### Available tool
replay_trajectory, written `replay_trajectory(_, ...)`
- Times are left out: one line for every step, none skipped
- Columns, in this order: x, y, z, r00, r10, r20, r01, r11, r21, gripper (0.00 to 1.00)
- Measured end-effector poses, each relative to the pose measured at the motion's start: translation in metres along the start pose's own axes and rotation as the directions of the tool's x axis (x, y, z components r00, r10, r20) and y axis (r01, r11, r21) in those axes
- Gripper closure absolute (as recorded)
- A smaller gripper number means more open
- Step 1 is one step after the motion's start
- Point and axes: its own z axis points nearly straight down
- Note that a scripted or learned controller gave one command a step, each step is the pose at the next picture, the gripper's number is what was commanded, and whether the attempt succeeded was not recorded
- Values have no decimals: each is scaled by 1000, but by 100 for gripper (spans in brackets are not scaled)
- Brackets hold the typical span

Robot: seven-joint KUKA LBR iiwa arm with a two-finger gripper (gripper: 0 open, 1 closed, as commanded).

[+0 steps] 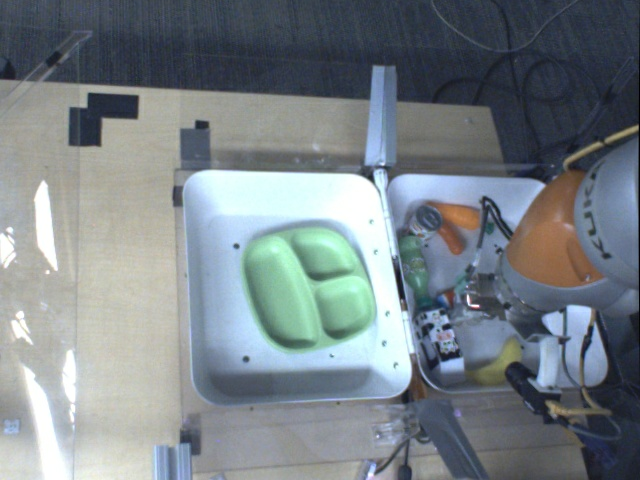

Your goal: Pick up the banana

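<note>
My claw (442,340) sits low in the right bin (520,190), near that bin's lower left corner, in the lower right of the frame. It looks like a small dark-and-white block with a grey tip pointing toward the bottom edge; I cannot tell how far it is open, and I see nothing between its tips. The banana (497,365) lies just to the right of my claw, close beside it, yellow against the bin floor at the bin's lower edge, partly hidden under my wrist. My arm (560,248) comes in from the right edge of the frame, its orange band above the banana, bent down over the right bin. The left bin (210,268) holds a green divided tray (308,286).
</note>
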Motion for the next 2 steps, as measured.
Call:
replay_trajectory(-111,12,4,952,-307,12,307,952,-4,100)
replay_trajectory(-107,9,11,951,-310,4,310,951,4,0)
